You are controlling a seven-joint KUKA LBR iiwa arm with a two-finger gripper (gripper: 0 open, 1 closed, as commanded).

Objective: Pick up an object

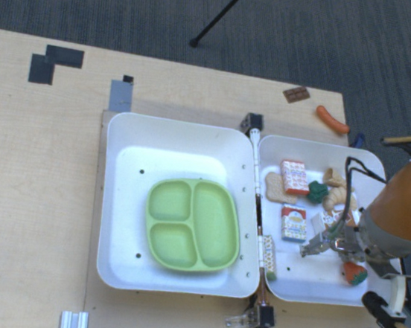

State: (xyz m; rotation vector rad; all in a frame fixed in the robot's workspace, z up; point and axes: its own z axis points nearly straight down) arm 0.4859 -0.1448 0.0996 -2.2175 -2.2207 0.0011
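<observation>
Light falls bright and even from overhead, and shadows stay faint and short. The two shallow white plastic bins (186, 138) glare slightly, near blown out along their rims. The pale green three-compartment plate (193, 225) glows soft, its dividers lightly shaded. The dark grey carpet (137, 0) looks grainy. Detail is coarse overall (small items in the right bin blur together), and the orange-banded grey arm (409, 212) looks soft.
</observation>
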